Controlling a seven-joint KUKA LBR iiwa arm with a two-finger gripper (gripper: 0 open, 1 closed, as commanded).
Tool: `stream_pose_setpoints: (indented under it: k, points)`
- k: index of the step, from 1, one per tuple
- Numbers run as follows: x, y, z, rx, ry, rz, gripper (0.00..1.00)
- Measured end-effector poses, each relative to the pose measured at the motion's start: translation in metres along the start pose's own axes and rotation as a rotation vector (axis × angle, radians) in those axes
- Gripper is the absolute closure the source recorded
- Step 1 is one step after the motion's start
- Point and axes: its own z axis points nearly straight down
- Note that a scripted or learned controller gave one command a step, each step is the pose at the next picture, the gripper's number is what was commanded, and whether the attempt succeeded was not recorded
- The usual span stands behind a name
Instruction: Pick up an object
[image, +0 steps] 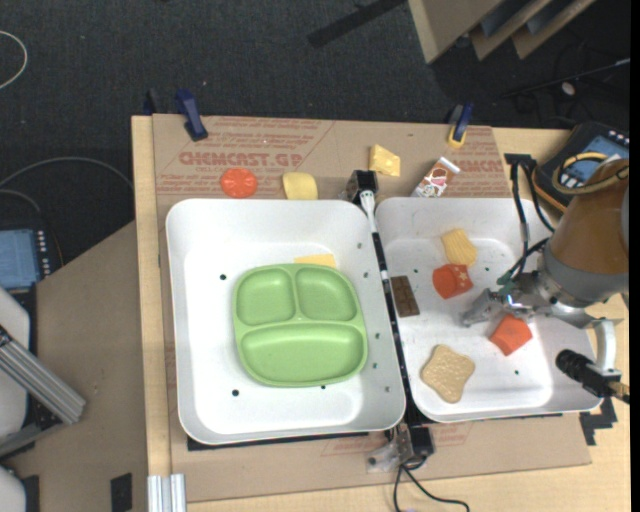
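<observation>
Reaching low into the right bin, the gripper sits between two red-orange blocks: one cube just to its left and up, another orange block just below it toward the front. Whether the fingers are spread or clenched I cannot tell from here; nothing clearly sits between them. To do this well, I'd judge it should centre over one block, drop squarely, and close before lifting, keeping clear of the neighbour. The arm comes in from the right, wrist bent down and pointing left. A toast-shaped piece, a yellow piece and a brown bar lie nearby; a green divided plate fills the left bin.
</observation>
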Motion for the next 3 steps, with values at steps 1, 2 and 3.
stream_pose_setpoints:
  k: [1,2,3]
  points:
    - [0.008,-0.034,0.0,-0.002,0.002,-0.005,0.0]
    - [0.007,-0.032,-0.01,-0.008,-0.002,-0.004,1.0]
    - [0.071,0.014,-0.101,-0.02,-0.001,-0.016,1.0]
